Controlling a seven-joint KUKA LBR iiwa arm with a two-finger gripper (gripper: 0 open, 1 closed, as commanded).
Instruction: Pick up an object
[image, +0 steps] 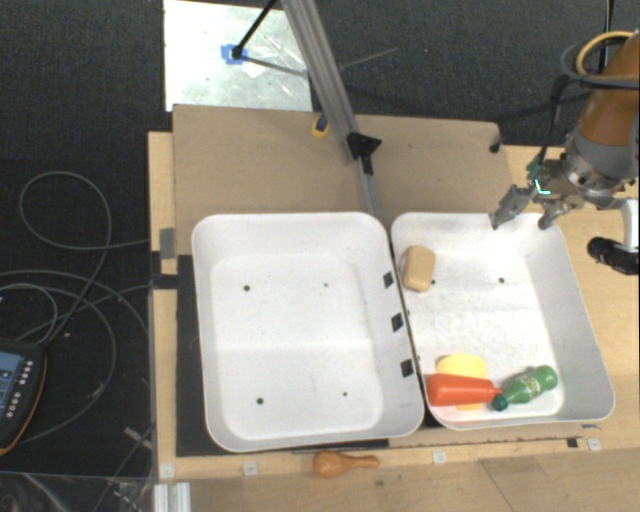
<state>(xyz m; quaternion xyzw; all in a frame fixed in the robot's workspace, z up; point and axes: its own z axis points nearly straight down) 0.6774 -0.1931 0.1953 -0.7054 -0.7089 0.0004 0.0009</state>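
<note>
Right bin (575, 300) — held tan block (418, 268) at its left wall; yellow piece (462, 366), orange carrot (458, 390) and green bottle (526, 386) at its near edge. Gripper (527, 212) hovered over its far edge, fingers apart, empty. Step: approach — next called for descent onto one object.

Floor cables (70, 250) — handheld pendant (18, 392)

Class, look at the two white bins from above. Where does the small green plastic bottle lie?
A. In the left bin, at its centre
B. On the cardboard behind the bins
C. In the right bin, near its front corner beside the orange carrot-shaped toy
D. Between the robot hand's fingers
C: the small green plastic bottle lies in the right white bin, near its front corner, its cap end meeting the orange carrot-shaped toy.
</note>
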